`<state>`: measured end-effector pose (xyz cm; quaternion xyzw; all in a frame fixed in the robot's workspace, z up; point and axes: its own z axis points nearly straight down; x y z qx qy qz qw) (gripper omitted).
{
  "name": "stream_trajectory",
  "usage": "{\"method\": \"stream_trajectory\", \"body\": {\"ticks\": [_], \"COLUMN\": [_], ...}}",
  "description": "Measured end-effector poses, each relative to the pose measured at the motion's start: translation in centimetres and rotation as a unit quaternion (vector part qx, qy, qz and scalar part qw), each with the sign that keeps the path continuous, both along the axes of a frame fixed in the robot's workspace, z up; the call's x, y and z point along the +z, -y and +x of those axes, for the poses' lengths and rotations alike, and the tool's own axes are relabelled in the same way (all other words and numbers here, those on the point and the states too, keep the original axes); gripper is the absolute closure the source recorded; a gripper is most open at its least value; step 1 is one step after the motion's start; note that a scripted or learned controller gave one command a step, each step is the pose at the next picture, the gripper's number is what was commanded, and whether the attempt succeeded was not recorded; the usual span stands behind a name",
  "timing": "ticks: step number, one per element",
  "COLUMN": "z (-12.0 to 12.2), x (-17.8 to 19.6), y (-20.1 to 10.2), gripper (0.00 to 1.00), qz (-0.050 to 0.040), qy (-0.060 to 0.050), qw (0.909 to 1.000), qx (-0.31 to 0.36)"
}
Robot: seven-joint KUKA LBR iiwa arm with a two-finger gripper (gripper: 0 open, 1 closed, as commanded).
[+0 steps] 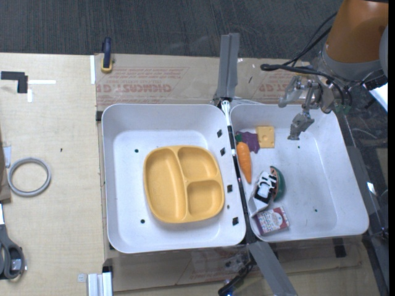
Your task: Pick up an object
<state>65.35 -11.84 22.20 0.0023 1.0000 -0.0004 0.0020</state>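
The right bin (333, 184) holds several small objects along its left side: an orange carrot (244, 160), a purple piece (248, 139), a yellow block (266, 136), a black-and-white item on a green round thing (269, 185), and a red-and-white packet (271, 221). My gripper (295, 113) hangs over the bin's far edge, up and to the right of the yellow block. It is open, with nothing between its fingers and touching none of the objects.
In the left bin (123, 165) lies a yellow divided plate (184, 182). A grey divider post (228, 66) stands behind the bins. A grey tape ring (27, 176) and scissors (11, 258) rest on the bench at left.
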Motion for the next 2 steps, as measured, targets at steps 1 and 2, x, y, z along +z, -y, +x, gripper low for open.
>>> {"method": "stream_trajectory", "body": {"ticks": [1,2], "z": [-0.3,0.0], "x": [-12.4,-11.2], "y": [0.6,0.7], "gripper": [0.00,1.00], "qz": [0.0005,-0.0003], "qy": [0.002,0.008], "qw": [0.9812,0.9814], "qx": [-0.193,-0.192]}}
